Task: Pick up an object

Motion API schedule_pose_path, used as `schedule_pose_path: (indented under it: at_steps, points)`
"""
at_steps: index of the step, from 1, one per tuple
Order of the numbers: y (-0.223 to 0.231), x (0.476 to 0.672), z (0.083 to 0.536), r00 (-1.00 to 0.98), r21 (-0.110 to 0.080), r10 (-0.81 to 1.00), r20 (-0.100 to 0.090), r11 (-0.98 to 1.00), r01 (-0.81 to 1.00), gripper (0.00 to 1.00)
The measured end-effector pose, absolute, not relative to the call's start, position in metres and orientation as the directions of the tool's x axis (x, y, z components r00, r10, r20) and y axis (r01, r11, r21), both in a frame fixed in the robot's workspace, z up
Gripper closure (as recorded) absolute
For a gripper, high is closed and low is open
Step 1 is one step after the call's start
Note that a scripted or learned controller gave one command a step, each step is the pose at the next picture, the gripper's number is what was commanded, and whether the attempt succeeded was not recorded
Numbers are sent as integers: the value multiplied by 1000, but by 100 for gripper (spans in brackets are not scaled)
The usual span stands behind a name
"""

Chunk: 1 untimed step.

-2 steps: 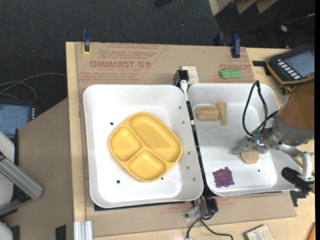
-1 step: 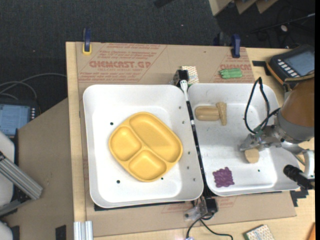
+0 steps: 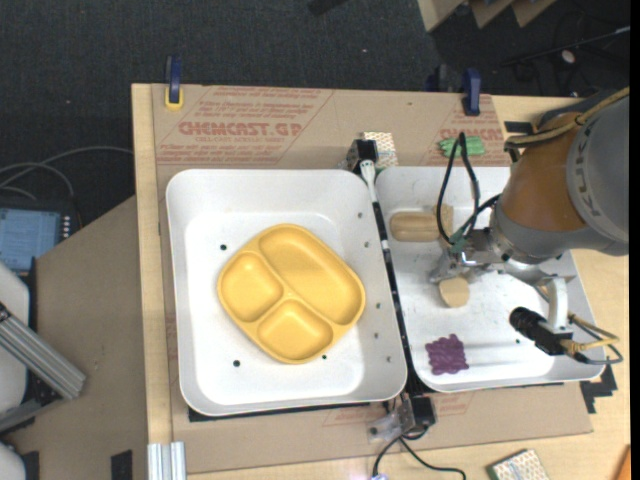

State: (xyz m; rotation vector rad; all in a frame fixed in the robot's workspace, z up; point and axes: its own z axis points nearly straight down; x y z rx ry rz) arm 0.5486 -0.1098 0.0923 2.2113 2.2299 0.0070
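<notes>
The right bin (image 3: 500, 368) holds three things. A tan cylinder (image 3: 412, 226) lies on its side near the bin's far left. A small tan block (image 3: 454, 293) sits mid-left, and a purple lumpy piece (image 3: 447, 354) rests near the front left. My gripper (image 3: 458, 268) hangs low over the bin, its tip directly at the far side of the tan block. The grey arm with its orange band covers the bin's right half. The view does not show whether the tip touches the block.
A yellow divided plate (image 3: 290, 292) lies in the middle of the left bin (image 3: 190, 208). The wall between the two bins (image 3: 385, 268) runs just left of the tan cylinder. Clamps and cables sit along the bench's far edge.
</notes>
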Motion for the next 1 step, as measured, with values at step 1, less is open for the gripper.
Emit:
schedule_pose_path:
  at_steps: [1]
  points:
    - [-42, 573, 191, -9, 13, 1000, 2, 9, 1000, 100]
